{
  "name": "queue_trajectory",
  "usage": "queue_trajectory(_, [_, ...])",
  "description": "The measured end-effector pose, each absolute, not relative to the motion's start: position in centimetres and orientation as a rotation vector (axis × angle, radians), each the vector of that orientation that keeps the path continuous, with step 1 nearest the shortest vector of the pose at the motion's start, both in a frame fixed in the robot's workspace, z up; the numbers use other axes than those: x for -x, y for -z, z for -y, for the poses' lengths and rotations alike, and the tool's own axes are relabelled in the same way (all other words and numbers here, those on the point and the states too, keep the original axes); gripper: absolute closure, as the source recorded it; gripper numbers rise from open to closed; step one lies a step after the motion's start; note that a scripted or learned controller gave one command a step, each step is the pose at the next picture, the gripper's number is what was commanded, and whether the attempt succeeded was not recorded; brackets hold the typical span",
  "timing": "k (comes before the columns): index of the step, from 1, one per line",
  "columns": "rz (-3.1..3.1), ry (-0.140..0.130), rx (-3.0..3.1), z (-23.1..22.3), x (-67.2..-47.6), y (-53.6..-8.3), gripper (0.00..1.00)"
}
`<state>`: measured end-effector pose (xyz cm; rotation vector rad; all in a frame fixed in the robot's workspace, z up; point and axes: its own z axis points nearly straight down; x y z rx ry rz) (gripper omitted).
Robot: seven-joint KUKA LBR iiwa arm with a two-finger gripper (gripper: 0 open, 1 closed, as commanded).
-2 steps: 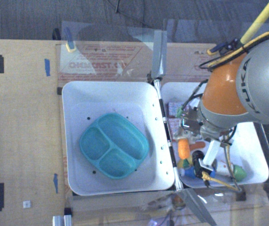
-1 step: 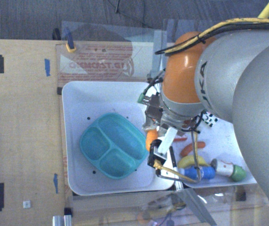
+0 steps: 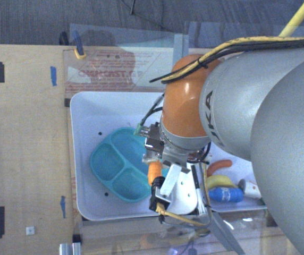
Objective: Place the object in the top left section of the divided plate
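A teal divided plate (image 3: 117, 163) with three sections lies in the left part of the white bin (image 3: 85, 121). The gripper (image 3: 152, 152) hangs over the plate's right rim, mostly hidden under the orange wrist band. A small orange object (image 3: 154, 172) sits directly below the gripper at the plate's right edge. Whether the gripper grips it is hidden from this view.
To the right of the gripper lie a red-orange sausage-shaped item (image 3: 219, 166), a yellow banana (image 3: 221, 182) and a blue bottle (image 3: 226, 195), near the bin's front right wall. The big grey arm covers the right half of the bin. A wooden bench top (image 3: 24, 142) lies left.
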<state>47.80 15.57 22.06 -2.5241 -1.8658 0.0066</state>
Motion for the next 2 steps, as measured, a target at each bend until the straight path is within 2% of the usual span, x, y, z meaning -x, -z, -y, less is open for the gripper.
queue_trajectory(1, [1.866, -0.006, 2.524, -15.6, -47.8, -22.1, 0.00])
queue_trajectory(2, [1.890, -0.002, 2.509, -17.0, -55.5, -24.0, 0.00])
